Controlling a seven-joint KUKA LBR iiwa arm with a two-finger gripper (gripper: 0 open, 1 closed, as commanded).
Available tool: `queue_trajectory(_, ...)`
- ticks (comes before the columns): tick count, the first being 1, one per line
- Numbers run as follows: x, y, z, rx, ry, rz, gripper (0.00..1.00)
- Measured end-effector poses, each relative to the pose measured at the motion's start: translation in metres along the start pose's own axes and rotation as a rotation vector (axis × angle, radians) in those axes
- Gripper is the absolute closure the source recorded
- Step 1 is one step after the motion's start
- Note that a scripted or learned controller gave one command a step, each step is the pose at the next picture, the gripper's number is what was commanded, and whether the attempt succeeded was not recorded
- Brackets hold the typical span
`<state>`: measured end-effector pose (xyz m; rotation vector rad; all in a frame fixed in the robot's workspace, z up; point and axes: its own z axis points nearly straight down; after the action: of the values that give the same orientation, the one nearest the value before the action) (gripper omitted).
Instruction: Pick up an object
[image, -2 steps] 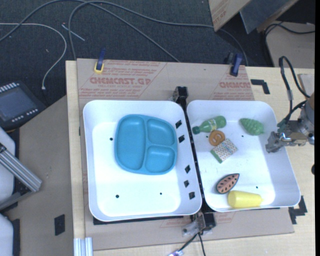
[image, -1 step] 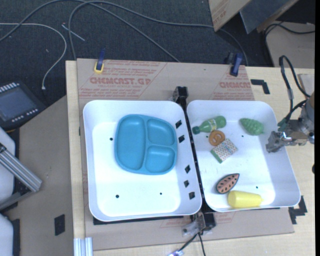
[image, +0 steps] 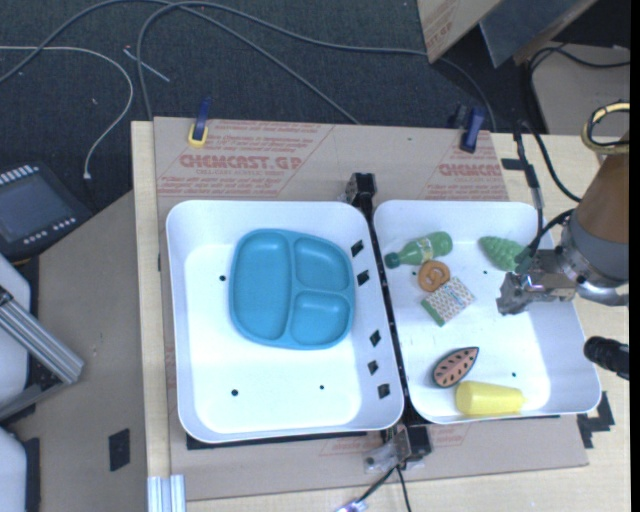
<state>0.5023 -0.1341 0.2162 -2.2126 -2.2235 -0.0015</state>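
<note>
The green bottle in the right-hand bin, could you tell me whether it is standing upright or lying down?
Lying down. The green bottle rests on its side on the floor of the right bin, its neck pointing toward the divider.

From my seat, the arm (image: 605, 215) runs off the frame at three o'clock, and its gripper (image: 520, 290) hides part of the green leafy toy (image: 500, 248).

Dark carpet floor (image: 300, 60) strewn with loose cables (image: 110, 90), a cardboard box (image: 450, 25) up top, wooden bench (image: 270, 150) beneath.
</note>
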Motion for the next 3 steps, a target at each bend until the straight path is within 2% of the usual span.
queue_trajectory(2,0.094,0.004,0.008,0.000,-0.001,-0.001,1.00)
queue_trajectory(3,0.149,-0.002,-0.009,-0.004,-0.001,-0.002,1.00)
